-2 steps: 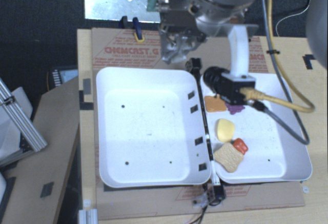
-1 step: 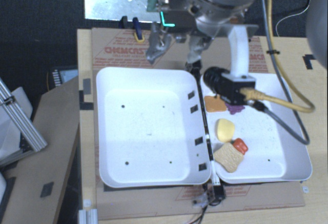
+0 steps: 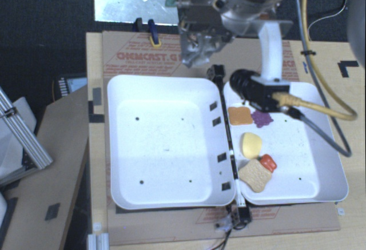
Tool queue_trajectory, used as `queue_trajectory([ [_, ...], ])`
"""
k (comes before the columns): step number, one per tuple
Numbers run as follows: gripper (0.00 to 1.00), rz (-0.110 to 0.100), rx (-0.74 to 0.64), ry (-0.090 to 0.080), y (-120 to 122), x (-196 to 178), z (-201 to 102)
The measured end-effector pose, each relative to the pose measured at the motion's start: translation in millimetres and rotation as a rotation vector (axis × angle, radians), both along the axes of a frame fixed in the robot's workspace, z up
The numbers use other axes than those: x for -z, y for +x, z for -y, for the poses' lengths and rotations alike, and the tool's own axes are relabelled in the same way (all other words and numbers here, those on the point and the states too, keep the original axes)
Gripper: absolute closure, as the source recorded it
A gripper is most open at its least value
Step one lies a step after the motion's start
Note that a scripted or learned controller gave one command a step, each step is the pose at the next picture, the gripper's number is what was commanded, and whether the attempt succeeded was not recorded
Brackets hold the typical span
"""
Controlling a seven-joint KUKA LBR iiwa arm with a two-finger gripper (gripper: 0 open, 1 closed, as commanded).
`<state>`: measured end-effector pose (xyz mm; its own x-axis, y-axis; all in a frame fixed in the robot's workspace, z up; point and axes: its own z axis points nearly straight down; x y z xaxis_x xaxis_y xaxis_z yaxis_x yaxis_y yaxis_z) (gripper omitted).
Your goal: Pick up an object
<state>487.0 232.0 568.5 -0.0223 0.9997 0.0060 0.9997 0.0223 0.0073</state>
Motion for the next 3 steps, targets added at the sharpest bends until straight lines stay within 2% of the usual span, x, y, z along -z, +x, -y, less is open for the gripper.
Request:
queue_trajectory([
  [1,1.00,0.002,-0.006,0.002,0,-11,0],
  [2,0.00,0.001,-0.007,0.001,0,-11,0],
  [3,1.00,0.003,-0.011,0.003,0,-22,-1],
])
